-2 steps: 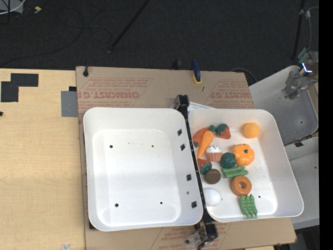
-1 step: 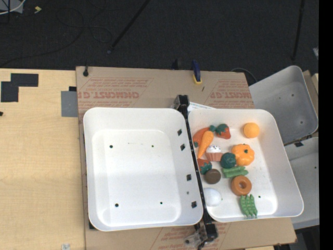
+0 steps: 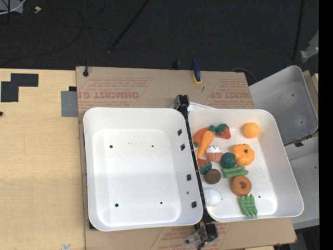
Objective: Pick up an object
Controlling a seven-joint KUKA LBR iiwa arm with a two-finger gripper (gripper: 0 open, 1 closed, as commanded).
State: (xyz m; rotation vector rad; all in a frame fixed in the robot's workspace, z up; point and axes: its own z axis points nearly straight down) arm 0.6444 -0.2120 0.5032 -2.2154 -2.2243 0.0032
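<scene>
Well, the toy foods all lie in the right-hand bin (image 3: 289, 184), bunched toward its left wall. An orange carrot (image 3: 205, 142) lies on a slant against that wall, with a red piece with a green top (image 3: 222, 130) just beyond it. A small white and pink cake (image 3: 214, 153) sits beside the carrot's lower end. Next to it is a dark green broccoli head (image 3: 228, 160), touching a ribbed orange pumpkin (image 3: 243, 154) with a green stalk. A green bean-like stick (image 3: 235, 172) lies under those two. Below it sit a brown round piece (image 3: 212, 176) and a ringed brown doughnut (image 3: 241, 185). A white egg (image 3: 212, 196) rests near the front wall, hard to pick out against the bin. A ridged green piece (image 3: 248, 206) lies at the front. A plain orange ball (image 3: 251, 129) sits apart, near the back.

The left-hand bin (image 3: 89, 165) adjoins it, joined by black clips (image 3: 189, 177) along the seam. Both stand on a cardboard sheet (image 3: 130, 90) on the wooden bench (image 3: 36, 155). A blue clamp (image 3: 196, 72) grips the sheet's far edge.

How the gripper stands, clenched or released, I cannot tell.
</scene>
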